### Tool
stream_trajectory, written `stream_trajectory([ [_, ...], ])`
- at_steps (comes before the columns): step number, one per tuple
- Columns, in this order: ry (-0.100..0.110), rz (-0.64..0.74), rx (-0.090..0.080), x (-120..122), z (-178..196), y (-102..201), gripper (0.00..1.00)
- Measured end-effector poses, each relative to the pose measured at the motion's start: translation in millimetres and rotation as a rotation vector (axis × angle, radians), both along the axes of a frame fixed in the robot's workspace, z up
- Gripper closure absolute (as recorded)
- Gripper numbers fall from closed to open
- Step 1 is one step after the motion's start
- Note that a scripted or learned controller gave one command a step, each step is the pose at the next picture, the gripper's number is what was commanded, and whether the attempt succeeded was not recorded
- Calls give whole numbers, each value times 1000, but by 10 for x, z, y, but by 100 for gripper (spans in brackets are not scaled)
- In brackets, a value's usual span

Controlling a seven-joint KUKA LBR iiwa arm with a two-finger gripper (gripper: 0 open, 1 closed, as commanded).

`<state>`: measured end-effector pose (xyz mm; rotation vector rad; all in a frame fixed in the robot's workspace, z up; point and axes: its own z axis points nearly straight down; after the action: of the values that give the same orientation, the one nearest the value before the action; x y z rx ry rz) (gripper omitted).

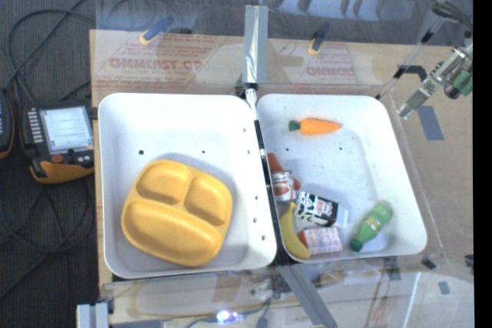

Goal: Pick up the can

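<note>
The can [282,185] is small, red and silver, and lies in the right bin [384,165] against its left wall, near the divider. It touches a black-and-white carton [317,207] on its right. My gripper [415,98] hangs at the right bin's far right corner, over the rim and well away from the can, with nothing seen in it.
The right bin also holds a carrot [315,127] at the back, a banana [290,233], a red-and-white packet [321,240] and a green bottle [371,225] at the front. A yellow divided tray [177,211] lies in the left bin [123,119].
</note>
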<state>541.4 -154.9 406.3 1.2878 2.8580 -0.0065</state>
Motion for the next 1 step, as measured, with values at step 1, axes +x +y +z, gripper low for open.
stream_trajectory([
  [1, 5, 149, 4, -571, -1140, -536, 100],
])
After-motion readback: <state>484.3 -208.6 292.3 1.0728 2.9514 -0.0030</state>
